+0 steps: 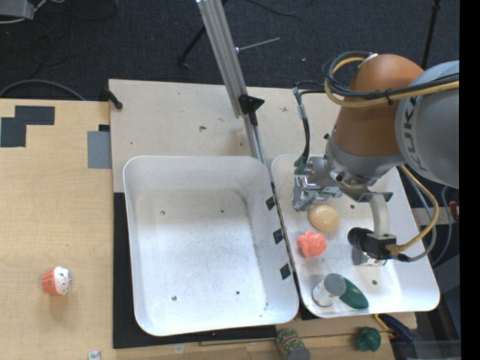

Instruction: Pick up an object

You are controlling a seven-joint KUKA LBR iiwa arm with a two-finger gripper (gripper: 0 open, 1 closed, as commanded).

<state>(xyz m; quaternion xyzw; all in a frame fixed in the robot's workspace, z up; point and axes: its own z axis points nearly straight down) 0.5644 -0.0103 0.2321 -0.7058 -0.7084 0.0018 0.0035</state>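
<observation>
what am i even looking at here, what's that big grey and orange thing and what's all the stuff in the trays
It is a robot arm, seen by one fixed camera looking down at a slant. It reaches in from the right over two shallow white bins. Its gripper hangs low in the right bin, just above a tan rounded object. Nearby lie a coral-pink object and a grey and green item. I cannot tell whether it holds anything. The left bin sits beside it, and a small orange and white object rests on the wooden bench.

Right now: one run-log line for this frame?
arm over right bin | gripper above tan object | grasp unconfirmed | pink object beside
</observation>
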